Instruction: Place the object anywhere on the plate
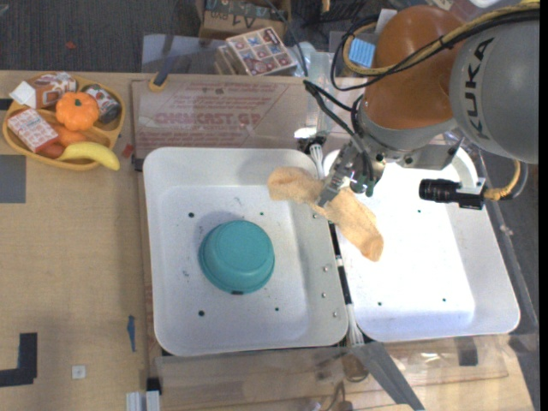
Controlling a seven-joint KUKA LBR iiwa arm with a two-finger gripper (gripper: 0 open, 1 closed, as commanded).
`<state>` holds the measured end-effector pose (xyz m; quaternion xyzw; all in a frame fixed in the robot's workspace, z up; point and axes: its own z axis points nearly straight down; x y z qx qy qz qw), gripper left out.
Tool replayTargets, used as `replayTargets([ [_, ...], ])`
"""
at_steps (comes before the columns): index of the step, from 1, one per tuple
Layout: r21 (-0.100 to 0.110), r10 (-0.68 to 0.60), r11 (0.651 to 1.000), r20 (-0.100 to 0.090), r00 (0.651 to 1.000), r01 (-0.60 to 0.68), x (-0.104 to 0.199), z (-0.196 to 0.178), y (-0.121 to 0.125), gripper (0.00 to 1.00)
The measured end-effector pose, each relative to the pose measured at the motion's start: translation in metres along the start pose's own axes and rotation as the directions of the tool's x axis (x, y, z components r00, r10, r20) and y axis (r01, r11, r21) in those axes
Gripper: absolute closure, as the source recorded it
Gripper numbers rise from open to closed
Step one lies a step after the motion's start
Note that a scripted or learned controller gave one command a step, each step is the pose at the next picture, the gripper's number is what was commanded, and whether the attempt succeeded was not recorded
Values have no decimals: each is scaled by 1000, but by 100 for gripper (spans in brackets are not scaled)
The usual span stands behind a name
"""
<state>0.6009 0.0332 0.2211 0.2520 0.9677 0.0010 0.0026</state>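
At the upper left of the frame, a yellow dish (26, 139) is sitting on the table (68, 272), carrying a small orange pumpkin (77, 110), a banana (91, 153) and a few small printed packets. Right of it, along the upper middle, a flat sheet of cardboard with red lettering (214, 118) is lying behind the bins.

The left bin (163, 195) is occupying the centre of the frame. A teal plate (237, 256), which looks more like an upturned bowl from this slanted angle, is resting slightly left of that bin's middle.

Further right, a long tan object (360, 225), shaped like a baguette or soft roll, is stretching diagonally across the seam between the two bins. Its upper left end is lying over the top right part of the left bin, and its lower right end is hanging over the upper left part of the right bin (462, 289). It is well apart from the teal plate and not touching it.

The end effector (330, 191) is closing narrowly on the middle of the tan object, with the fingers pinching it from either side, right above the seam. Above it and to the right, the arm's orange band (411, 54) and grey body (505, 84) are reaching in from the upper right corner, with black cables looping around the wrist.
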Motion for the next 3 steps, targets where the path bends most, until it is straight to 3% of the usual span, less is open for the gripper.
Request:
replayTargets([
  [1,-2,-388,922,1,922,388,23,-11,39,100],
  [2,-2,-486,874,-1,874,486,56,-8,79,100],
  [3,-2,-486,874,0,874,486,55,-9,79,0],
])
